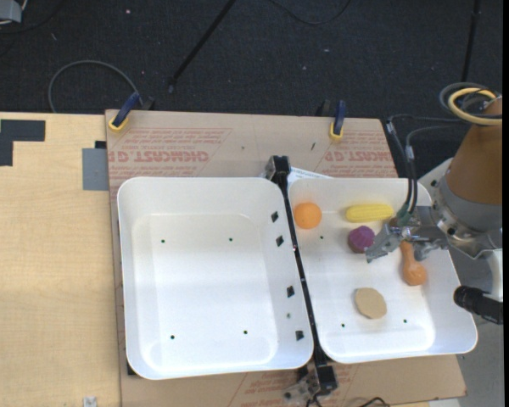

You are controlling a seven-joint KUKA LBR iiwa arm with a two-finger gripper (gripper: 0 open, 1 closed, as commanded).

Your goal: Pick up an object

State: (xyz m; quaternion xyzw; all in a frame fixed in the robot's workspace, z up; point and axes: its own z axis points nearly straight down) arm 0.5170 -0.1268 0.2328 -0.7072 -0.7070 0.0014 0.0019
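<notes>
The gripper [388,246] hangs low in the right bin [445,339] — just beside the purple ball [360,239] and carrot [412,267]; whether its fingers are parted, I cannot tell.

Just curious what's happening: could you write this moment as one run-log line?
pincer: low in right bin, beside purple ball | also there: orange ball, yellow piece, carrot, tan disc

My end effector [388,246] low over the right bin [445,333], just beside a purple object [360,238], yellow banana-shaped object [369,213] behind, orange ball [307,215] near the divider, orange carrot-like piece [413,270] and tan disc [371,303] nearby, left bin [144,270] on my table [42,270].
</notes>
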